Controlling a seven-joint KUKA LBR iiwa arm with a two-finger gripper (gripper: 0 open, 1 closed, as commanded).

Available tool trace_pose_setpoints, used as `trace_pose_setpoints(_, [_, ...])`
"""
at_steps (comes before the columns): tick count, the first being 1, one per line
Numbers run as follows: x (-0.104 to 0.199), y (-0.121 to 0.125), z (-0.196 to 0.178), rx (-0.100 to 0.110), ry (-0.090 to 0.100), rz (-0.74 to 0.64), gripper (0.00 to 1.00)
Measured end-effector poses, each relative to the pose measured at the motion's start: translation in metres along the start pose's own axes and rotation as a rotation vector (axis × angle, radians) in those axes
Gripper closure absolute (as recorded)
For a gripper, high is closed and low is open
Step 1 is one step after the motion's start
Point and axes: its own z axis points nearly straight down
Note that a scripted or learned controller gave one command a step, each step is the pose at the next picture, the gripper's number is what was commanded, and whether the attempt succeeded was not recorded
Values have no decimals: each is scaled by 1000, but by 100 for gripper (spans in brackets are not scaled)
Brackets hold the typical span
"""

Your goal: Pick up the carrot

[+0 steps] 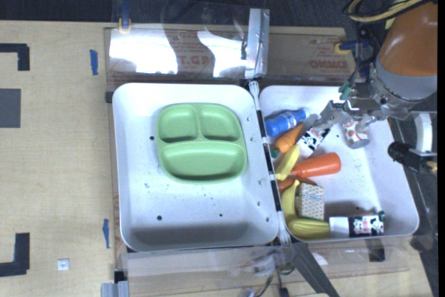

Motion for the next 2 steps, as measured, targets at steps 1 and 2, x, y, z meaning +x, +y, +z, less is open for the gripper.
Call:
trace_pose_setpoints(1, [-1,-60,97,0,0,157,0])
trace_pose_setpoints(2, [38,-42,55,-2,-1,327,0])
